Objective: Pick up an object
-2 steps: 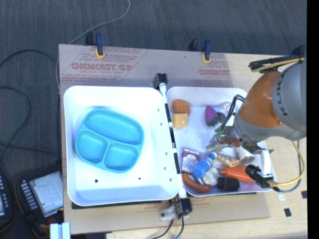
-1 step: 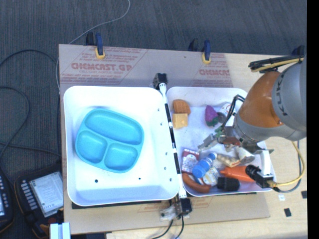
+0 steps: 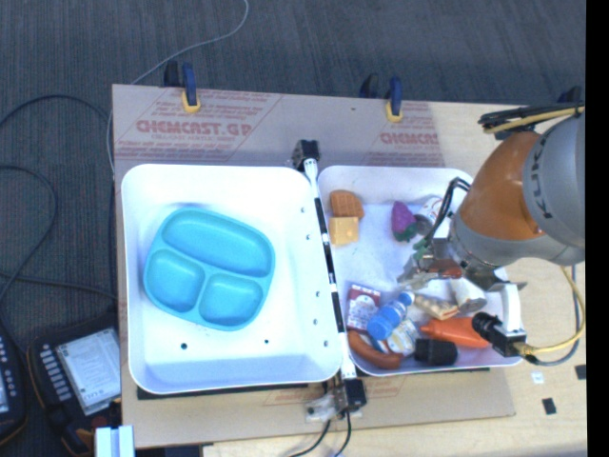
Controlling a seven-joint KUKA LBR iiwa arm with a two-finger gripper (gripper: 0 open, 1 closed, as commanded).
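Observation:
The right bin (image 3: 381,181) holds a heap of small objects: a tan bread-like piece (image 3: 345,205) over a yellow block (image 3: 344,229), a purple item (image 3: 403,219), a small red-and-white packet (image 3: 363,305), a blue bottle (image 3: 385,319), a brown sausage shape (image 3: 373,350), an orange carrot-like piece (image 3: 460,332) and a black item (image 3: 435,352). My gripper (image 3: 430,263) reaches down into the right half of this bin, just right of the purple item and above the clutter. The arm's grey and orange wrist (image 3: 514,203) hides the fingers' gap.
The left bin (image 3: 143,350) holds a blue three-compartment plate (image 3: 209,267). A black divider (image 3: 324,246) runs between the bins. Blue-and-yellow clamps (image 3: 189,86) (image 3: 393,98) sit at the board's far edge. Cables lie on the floor at the left.

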